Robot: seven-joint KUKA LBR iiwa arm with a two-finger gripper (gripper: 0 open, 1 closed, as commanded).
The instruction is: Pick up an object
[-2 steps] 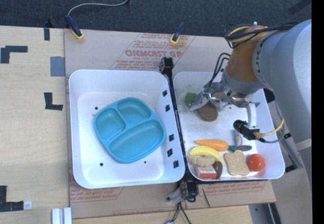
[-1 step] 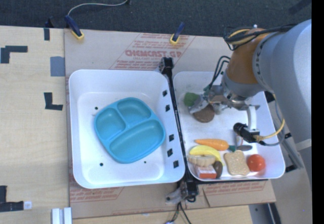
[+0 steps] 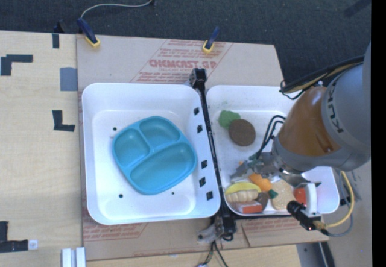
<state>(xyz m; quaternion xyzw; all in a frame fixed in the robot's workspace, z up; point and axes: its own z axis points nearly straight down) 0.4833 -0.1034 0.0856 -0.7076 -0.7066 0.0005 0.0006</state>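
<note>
Nearest the front edge of the tabletop (image 3: 36, 157), in the front of the right-hand bin (image 3: 268, 94), lies a small heap of toy food. A yellow banana-like piece (image 3: 241, 188) sits on a pale bread-like piece (image 3: 242, 197), with a red-brown strip (image 3: 253, 207) along the bin's front wall. Just right of the banana is an orange piece (image 3: 261, 182), touching or nearly touching it. Farther right lie a pale round piece (image 3: 281, 201) and a red piece (image 3: 300, 194), close by the bin's front right corner.

The tool (image 3: 256, 164) hangs low over this heap, just behind the orange piece, among some grey and dark parts that are hard to separate from it. Whether it is spread or pressed together cannot be told, because the wrist and the broad orange band of the arm (image 3: 319, 127) cover it from above. Nothing can be seen pinched in it.

Farther back in the same bin, a brown round disc (image 3: 242, 132) lies flat on the floor, and a green piece (image 3: 228, 118) touches its far left side.

The left-hand bin (image 3: 96, 100) holds a blue divided plate (image 3: 155, 154), turned at an angle, roughly in its middle. Black clips (image 3: 198, 77) join the two bins along their shared wall.

Both bins rest on a sheet of brown cardboard (image 3: 175, 61), held at its far edge by two yellow-and-blue clamps (image 3: 88, 35). A cable (image 3: 129, 3) runs over the dark carpet beyond.
</note>
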